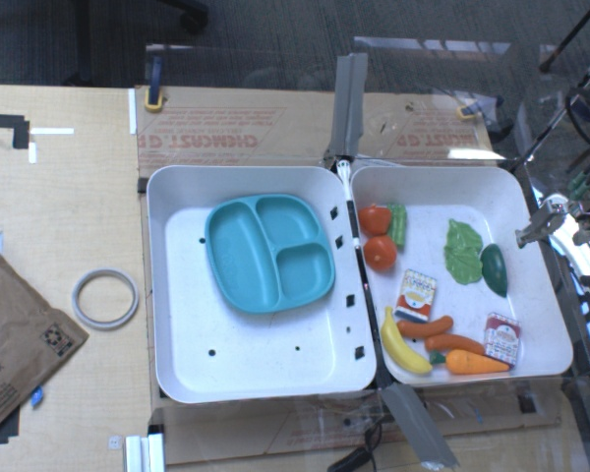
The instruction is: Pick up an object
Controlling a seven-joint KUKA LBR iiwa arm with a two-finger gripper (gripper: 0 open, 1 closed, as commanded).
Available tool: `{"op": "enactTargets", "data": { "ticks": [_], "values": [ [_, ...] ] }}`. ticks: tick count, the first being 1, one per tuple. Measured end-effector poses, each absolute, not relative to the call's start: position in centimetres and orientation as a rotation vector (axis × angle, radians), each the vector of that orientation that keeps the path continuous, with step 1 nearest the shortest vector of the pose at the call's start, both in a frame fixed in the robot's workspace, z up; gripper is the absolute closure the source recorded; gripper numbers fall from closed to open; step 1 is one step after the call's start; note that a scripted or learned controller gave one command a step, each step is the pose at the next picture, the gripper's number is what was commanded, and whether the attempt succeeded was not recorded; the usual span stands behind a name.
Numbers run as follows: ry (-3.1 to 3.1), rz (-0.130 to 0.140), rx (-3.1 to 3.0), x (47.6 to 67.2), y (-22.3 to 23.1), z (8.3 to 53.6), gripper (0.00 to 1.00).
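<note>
The gripper (550, 223) sits at the right rim of the right bin (531, 200), over its wall. It is too small and blurred here to tell whether the jaws are wide or narrow, and nothing shows between them.

The likely pick is whatever lies closest. A dark green oval piece (494, 268) lies just inward of the jaws and a little toward the camera, with a lettuce leaf (462, 252) touching its far side. Both look like light plastic toy food. The oval is probably hard and smooth, so it may slip; closing across its narrow width seems best. The leaf looks thin and flat, with little to grip.

Farther from the jaws, across the bin, are two tomatoes (378, 236) — round and liable to roll. Toward the near wall lie a banana (401, 344), a carrot (475, 363) and two small cartons (416, 296) — the cartons are boxy, and their flat sides should hold well.
</note>
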State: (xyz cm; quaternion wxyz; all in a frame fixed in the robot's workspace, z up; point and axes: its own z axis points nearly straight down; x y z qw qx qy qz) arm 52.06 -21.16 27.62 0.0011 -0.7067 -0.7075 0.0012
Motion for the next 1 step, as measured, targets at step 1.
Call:
{"op": "enactTargets", "data": {
  "ticks": [1],
  "values": [
    [-2.384, 0.002, -2.045, 58.43, -22.14, 15.74, 0.0]
  ]
}}
